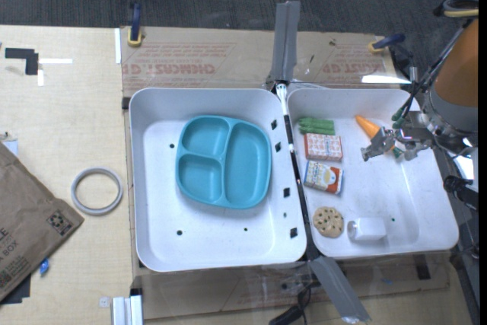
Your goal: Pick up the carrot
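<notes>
The orange carrot [367, 125] lies in the right bin [426, 240] near its far wall, tip pointing to the upper left. My gripper [383, 148] hangs just right of and slightly nearer than the carrot, over the bin floor. Its fingers look spread, and nothing sits between them. The carrot is apart from the fingers, with its thick end close to the gripper's body.
Along the right bin's left side lie a green pack [316, 125], a snack box [323, 146], a small carton [323, 177] and a cookie [328, 221]. A white block [367, 229] sits near the front. The left bin holds a blue divided plate [225, 161]. A tape ring [97, 189] lies on the bench.
</notes>
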`<state>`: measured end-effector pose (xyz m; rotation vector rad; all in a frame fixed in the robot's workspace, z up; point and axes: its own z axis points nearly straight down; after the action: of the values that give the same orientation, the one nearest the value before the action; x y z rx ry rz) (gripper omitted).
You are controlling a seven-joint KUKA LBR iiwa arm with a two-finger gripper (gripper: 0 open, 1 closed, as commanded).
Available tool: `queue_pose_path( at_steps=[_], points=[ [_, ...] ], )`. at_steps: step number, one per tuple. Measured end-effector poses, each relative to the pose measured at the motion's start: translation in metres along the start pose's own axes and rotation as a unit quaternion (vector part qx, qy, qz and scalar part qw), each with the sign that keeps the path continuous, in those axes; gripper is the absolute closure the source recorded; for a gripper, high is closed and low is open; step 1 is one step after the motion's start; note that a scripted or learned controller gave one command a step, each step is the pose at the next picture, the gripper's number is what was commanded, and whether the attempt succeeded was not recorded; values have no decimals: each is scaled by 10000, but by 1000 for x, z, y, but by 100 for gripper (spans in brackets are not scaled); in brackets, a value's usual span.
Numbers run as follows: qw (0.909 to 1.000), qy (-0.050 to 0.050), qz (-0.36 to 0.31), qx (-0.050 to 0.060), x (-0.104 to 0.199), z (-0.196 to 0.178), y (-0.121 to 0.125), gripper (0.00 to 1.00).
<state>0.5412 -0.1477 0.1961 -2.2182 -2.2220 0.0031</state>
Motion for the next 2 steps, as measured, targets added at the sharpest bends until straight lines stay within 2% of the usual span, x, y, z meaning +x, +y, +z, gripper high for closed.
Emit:
queue_pose_path(
  at_steps=[1,2],
  points=[
    [9999,-7,143,-8,-72,-8,50,0],
    [9978,-9,-664,-25,-59,103,93,0]
  ],
)
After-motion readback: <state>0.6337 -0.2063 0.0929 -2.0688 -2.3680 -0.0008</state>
